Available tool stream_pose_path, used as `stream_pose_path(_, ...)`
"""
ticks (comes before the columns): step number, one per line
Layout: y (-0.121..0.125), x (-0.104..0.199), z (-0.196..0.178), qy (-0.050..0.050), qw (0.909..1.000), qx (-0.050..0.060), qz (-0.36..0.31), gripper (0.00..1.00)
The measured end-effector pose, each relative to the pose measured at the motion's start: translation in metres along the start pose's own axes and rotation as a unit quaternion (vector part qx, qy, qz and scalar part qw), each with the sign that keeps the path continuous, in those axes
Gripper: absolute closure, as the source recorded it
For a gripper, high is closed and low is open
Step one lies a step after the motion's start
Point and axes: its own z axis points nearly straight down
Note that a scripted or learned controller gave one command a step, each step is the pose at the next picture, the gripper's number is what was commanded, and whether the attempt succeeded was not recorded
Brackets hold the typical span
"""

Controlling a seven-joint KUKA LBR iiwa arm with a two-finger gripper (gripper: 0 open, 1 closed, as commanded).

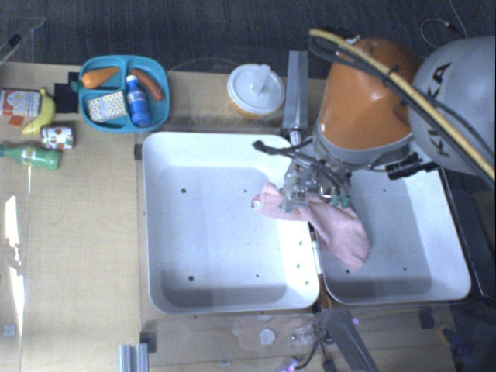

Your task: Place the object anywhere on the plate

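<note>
A pink cloth drapes across the rim between the two bins, most of it lying over the right bin. My gripper hangs right over the cloth's upper left part, and its fingers look shut on a fold there. The cloth's left tip sticks out over the left bin. A teal divided plate stands on the bench at the back left, beyond the left bin. It holds a toy carrot, a hot dog, a blue bottle and a small patterned piece.
A white lidded cup stands behind the bins. On the bench at far left lie a banana, a small can, a green bottle and a small carton. The orange and grey arm looms over the right bin's back.
</note>
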Motion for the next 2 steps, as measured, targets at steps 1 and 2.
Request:
stream_pose_path(1, 0.0393, 0.0316, 0.0049, 0.001, 0.9989, 0.000, -0.047, 1.00)
stream_pose_path(2, 0.0394, 0.0315, 0.0048, 0.001, 0.9989, 0.000, -0.046, 0.00)
